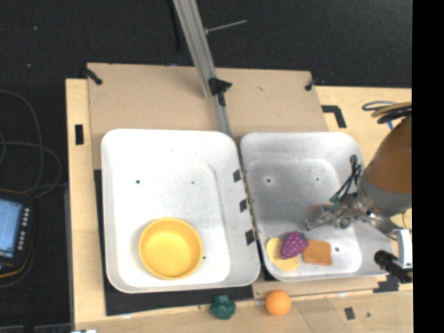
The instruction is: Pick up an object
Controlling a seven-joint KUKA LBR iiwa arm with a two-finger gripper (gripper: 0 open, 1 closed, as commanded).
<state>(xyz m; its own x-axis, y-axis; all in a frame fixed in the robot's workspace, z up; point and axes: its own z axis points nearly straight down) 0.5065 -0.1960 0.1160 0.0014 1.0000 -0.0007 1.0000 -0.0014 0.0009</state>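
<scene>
In the right bin (298, 151), near its front edge, lie three small things close together: a purple bunch of grapes (294, 243), a pale yellow piece (279, 253) partly under the grapes, and an orange piece (318, 253) just right of them. My gripper (320, 218) hangs low over the right bin, a short way above and to the right of the grapes. Nothing shows in it. The arm's orange band (393, 161) is at the right edge.
A yellow bowl (171, 248) sits in the front of the left bin (166, 158). On the bench in front of the bins lie an orange ball (277, 302) and a small green object (223, 307). A slanted metal rod (200, 44) reaches in from the top.
</scene>
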